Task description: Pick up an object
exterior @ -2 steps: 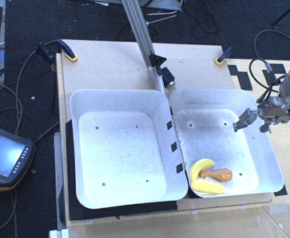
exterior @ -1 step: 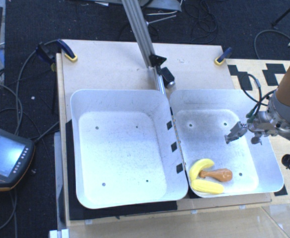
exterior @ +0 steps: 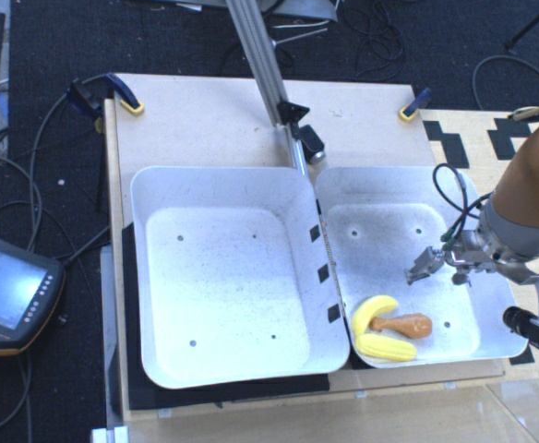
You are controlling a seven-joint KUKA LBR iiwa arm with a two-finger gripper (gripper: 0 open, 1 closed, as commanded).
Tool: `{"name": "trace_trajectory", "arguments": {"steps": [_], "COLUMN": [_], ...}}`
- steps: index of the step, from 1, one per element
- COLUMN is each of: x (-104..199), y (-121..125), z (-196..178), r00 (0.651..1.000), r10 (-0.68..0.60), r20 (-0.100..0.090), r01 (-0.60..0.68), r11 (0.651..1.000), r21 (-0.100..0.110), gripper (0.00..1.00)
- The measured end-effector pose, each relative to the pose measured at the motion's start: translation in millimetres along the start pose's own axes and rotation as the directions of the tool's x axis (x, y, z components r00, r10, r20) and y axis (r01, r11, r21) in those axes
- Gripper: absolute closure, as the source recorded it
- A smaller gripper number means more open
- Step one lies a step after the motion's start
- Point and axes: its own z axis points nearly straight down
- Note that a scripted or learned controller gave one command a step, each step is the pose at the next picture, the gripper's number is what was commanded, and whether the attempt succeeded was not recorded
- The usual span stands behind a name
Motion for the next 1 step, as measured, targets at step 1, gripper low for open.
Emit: {"name": "trace_trajectory", "arguments": {"steps": [1], "x": [-0.2], "y": [-3.9], "z": [42.5], "r00": [1.0], "r10": [0.0], "r20": [0.0], "r01": [0.0], "r11": [1.0], "r21": [-0.001], "gripper": [0.0]}}
